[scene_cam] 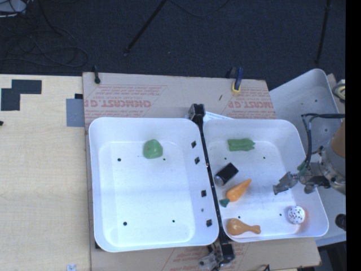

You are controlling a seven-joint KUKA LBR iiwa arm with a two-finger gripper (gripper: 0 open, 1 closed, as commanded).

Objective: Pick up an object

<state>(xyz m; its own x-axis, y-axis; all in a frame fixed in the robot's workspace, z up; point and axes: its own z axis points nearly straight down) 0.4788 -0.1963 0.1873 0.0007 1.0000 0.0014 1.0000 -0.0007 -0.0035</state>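
Note:
My gripper (295,186) hangs over the right side of the right bin (265,130), with the arm coming in from the right. Its two dark fingers stand apart, open, with nothing between them. Just below it lies a white speckled ball (295,214) in the bin's near right corner. To its left are an orange carrot (238,191), a black cylinder (226,174) and a yellow-orange gourd (243,227). A green object (241,145) rests near the far wall. In the left bin (101,151) a round green lump (152,149) lies alone.
A black divider strip (205,174) runs between the two bins. Both stand on a cardboard sheet (141,97) held by clamps at the far edge. Cables (309,140) trail beside the arm at the right.

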